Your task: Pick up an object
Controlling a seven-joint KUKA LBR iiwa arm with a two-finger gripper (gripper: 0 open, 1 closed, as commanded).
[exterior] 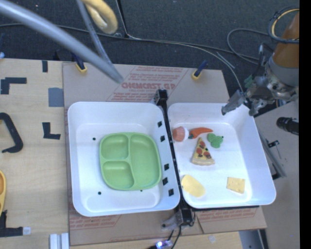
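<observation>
Two shallow white bins sit side by side on the desk [29, 146], over a sheet of brown cardboard [146, 80]. The left bin [80, 114] holds a green divided plate [130, 160] with three sections, lying flat near the bin's middle. The right bin [257, 160] holds the small toy foods: a pink-and-white round piece [180, 133] at about 10 o'clock in the bin, an orange carrot [201, 131] just beside it toward 12 o'clock, a green vegetable [215, 140] close at the carrot's 4 o'clock, and a pizza slice [202, 152] just below these near the centre. A pale yellow oval piece [193, 186] lies at 7 o'clock, and a square cheese slice [236, 185] at 5 o'clock, well apart from the pizza.

The gripper [239, 105] hangs over the right bin's rim at about 1 o'clock, apart from all the food. Its fingers [230, 107] appear spread, released, with nothing between them.

Black clips [166, 141] run along the seam between the bins. A grey pole [63, 36] slants across the upper left, with a yellow object [101, 14] near it. Cables [218, 48] trail across the dark floor at 12 o'clock.
</observation>
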